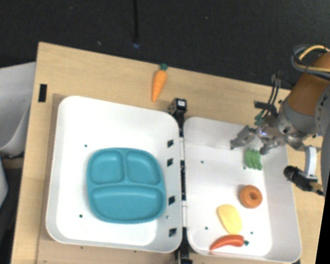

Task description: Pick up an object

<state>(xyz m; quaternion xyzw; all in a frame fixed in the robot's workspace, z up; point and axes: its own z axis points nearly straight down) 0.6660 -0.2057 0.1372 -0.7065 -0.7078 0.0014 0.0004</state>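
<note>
My gripper (252, 143) hangs over the back of the right bin (209, 167), fingers spread open, nothing between them. A small green ridged object (253, 159) lies just below and in front of the fingertips. Further forward in the same bin lie an orange doughnut-shaped toy (250, 196), a yellow piece (229, 218) and a red chili pepper (227, 241) near the front wall.
The left bin (73, 119) holds a blue divided tray (126, 185). An orange carrot (159, 83) lies on the wooden bench behind the bins. Black clips (178, 106) sit along the seam between the bins.
</note>
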